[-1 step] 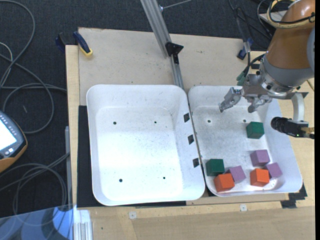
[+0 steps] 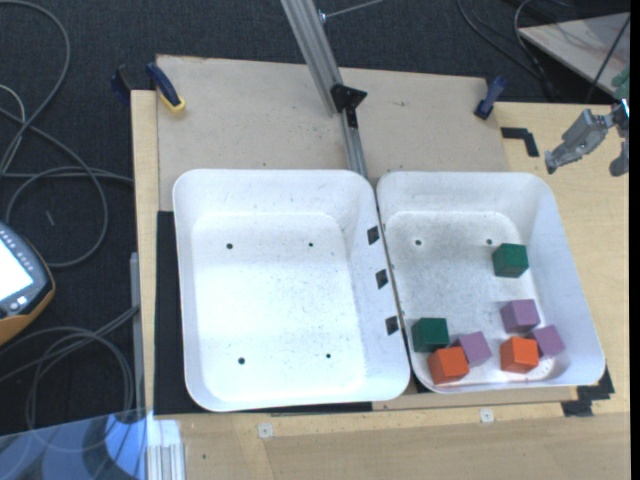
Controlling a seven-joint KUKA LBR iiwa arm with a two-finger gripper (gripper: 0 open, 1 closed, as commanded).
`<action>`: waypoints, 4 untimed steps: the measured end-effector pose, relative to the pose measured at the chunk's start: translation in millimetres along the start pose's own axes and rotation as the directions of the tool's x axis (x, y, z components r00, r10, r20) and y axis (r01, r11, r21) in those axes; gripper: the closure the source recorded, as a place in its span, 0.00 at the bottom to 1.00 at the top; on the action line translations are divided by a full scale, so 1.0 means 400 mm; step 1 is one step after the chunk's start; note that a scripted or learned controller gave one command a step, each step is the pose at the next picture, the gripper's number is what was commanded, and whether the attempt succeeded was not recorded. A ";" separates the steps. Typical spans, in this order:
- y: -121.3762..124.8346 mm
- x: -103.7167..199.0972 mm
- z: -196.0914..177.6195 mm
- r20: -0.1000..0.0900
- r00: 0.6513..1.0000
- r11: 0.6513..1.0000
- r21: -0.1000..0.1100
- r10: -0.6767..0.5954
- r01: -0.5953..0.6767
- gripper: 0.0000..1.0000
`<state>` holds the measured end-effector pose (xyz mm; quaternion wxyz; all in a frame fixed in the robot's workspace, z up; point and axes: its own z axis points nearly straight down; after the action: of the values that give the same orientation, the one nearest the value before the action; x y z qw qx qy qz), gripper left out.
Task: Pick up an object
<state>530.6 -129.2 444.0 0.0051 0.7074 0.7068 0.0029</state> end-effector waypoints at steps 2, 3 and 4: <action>-0.011 0.290 -0.278 -0.005 1.000 1.000 0.001 -0.009 0.009 0.00; 0.092 0.211 -0.263 -0.001 1.000 1.000 0.008 0.002 -0.002 0.00; 0.231 0.372 -0.261 -0.004 1.000 1.000 0.007 -0.008 0.009 0.00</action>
<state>622.1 20.0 548.9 0.0009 0.7044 0.7098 0.0017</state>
